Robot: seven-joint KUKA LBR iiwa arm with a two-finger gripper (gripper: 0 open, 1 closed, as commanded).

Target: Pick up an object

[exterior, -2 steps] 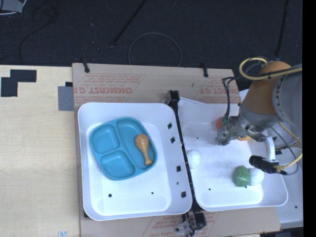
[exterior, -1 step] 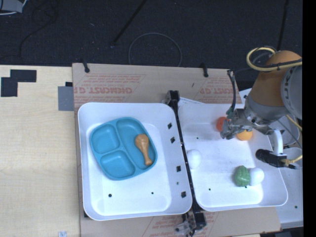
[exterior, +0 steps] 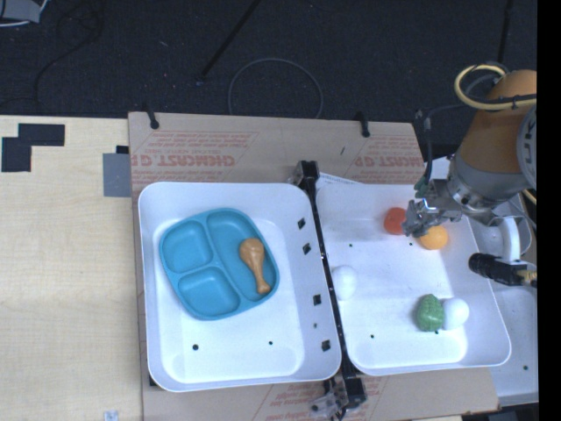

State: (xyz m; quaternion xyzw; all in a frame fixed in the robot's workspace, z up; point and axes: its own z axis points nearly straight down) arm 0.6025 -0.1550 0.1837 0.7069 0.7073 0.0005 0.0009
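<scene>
My gripper (exterior: 422,220) sits in the right bin (exterior: 386,358), between red ball (exterior: 394,221) at 9 o'clock and orange ball (exterior: 434,238) at 4. Opening: can't tell. I'd centre over one ball before closing.

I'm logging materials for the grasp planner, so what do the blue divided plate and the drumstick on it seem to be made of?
The blue divided plate looks like moulded plastic: even colour, soft sheen, rounded compartment walls. The drumstick resting in its right compartment looks like a toy, probably plastic or rubber, with a smooth uniform tan surface; the view leaves which open.
</scene>
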